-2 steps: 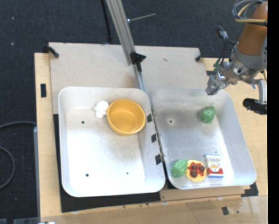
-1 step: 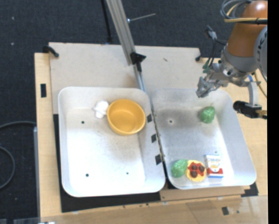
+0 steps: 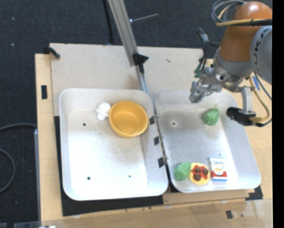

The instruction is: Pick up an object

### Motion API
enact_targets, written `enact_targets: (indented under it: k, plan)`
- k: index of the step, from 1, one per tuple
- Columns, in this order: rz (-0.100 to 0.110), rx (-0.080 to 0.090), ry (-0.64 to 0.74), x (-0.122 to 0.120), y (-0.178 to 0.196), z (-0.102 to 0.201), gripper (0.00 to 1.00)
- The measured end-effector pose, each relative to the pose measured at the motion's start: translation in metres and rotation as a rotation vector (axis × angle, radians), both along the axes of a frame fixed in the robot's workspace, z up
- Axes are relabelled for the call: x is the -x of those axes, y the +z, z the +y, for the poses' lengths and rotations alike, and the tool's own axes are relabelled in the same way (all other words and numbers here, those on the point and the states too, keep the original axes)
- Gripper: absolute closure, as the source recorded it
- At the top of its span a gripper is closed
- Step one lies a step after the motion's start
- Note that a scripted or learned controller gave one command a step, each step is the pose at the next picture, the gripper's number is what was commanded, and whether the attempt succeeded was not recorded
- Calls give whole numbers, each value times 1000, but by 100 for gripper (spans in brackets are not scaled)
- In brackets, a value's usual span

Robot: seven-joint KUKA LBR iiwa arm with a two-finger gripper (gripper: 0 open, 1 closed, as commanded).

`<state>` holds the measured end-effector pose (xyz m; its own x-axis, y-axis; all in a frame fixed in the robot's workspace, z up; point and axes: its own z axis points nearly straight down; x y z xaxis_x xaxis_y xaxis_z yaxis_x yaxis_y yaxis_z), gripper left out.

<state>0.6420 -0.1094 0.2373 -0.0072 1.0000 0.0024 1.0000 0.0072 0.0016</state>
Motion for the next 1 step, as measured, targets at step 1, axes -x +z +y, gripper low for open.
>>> enact_targets:
  k: [1]
  plan:
    - [2,1,-1,14,-5,49,100]
